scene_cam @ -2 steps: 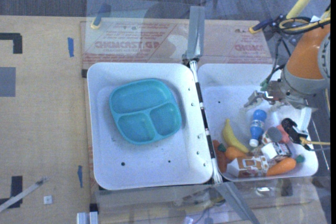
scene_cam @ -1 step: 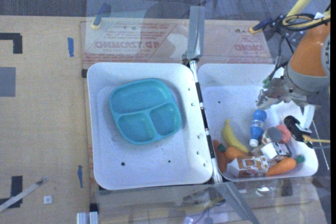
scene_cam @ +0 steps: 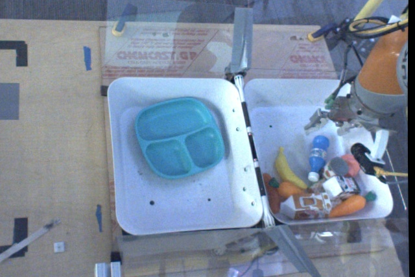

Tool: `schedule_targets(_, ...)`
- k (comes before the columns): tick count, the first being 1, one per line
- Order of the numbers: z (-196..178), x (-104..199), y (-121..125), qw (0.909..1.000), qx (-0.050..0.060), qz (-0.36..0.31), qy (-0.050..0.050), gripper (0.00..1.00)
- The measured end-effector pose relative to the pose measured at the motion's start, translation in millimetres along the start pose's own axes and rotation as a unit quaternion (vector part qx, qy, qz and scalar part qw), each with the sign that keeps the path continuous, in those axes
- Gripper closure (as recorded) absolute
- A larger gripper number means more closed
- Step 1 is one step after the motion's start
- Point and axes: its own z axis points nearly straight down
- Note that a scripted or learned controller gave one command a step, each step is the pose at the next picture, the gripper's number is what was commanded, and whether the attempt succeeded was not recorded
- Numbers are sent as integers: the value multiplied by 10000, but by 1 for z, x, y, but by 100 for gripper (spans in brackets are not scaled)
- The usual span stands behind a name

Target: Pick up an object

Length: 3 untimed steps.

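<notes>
My gripper (scene_cam: 340, 122) hangs over the upper right part of the right bin (scene_cam: 279, 100), below the orange-banded wrist. It looks open, with nothing between its fingers. Just below it stands a small clear bottle with a blue cap (scene_cam: 318, 154). Left of the bottle lies a yellow banana (scene_cam: 288, 170). Along the bin's front edge I see an orange carrot (scene_cam: 349, 205), a small printed carton (scene_cam: 307, 204), a white block (scene_cam: 334, 185) and a pink ball (scene_cam: 354, 163). The gripper touches none of them.
The left bin (scene_cam: 130, 198) holds a teal divided plate (scene_cam: 180, 136). A raised divider (scene_cam: 248, 139) runs between the bins. Yellow and black cables (scene_cam: 363, 24) hang behind the arm. The wooden bench (scene_cam: 52, 139) lies to the left.
</notes>
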Motion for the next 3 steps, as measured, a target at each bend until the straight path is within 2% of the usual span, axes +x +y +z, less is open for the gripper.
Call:
schedule_targets(1, 11, 34, -17, 9996, 23, 272, -7, 0)
schedule_targets(2, 0, 32, -16, 9996, -1, 295, -2, 100)
schedule_targets(3, -119, 118, 11, 9979, 54, 651, -2, 100)
